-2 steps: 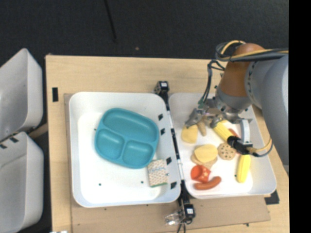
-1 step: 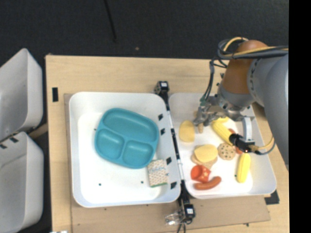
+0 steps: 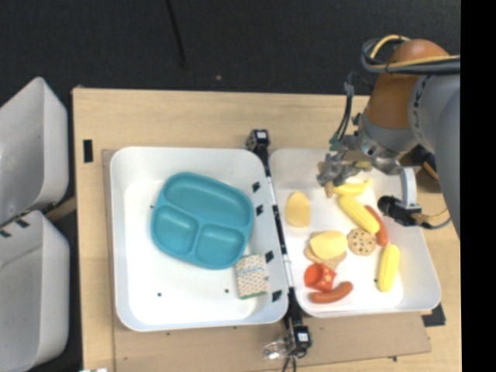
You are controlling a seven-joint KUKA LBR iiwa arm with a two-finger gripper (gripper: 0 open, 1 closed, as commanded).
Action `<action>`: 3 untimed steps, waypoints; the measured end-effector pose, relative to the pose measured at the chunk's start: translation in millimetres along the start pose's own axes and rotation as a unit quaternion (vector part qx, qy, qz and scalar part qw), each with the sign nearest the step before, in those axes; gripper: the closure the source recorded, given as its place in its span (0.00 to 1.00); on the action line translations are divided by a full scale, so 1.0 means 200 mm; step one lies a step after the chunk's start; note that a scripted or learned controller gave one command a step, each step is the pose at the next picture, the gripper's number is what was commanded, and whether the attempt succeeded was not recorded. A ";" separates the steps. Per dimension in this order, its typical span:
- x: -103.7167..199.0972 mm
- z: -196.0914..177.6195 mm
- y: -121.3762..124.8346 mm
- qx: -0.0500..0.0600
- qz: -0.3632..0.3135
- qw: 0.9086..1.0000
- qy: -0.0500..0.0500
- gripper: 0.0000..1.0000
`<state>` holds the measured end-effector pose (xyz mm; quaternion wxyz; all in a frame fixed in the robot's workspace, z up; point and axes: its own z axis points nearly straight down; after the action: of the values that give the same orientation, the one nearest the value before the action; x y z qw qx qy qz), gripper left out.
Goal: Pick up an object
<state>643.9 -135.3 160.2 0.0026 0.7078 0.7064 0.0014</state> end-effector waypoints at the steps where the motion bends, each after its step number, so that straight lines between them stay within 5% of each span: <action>1: -0.01 -0.33 0.00 -0.001 -0.002 1.000 0.000 1.00; 2: -0.01 -0.41 0.00 0.001 -0.004 1.000 0.000 1.00; 3: 0.26 -0.46 0.07 0.001 -0.004 1.000 0.001 1.00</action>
<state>657.1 -82.8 251.5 0.0008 0.7046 0.7096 0.0011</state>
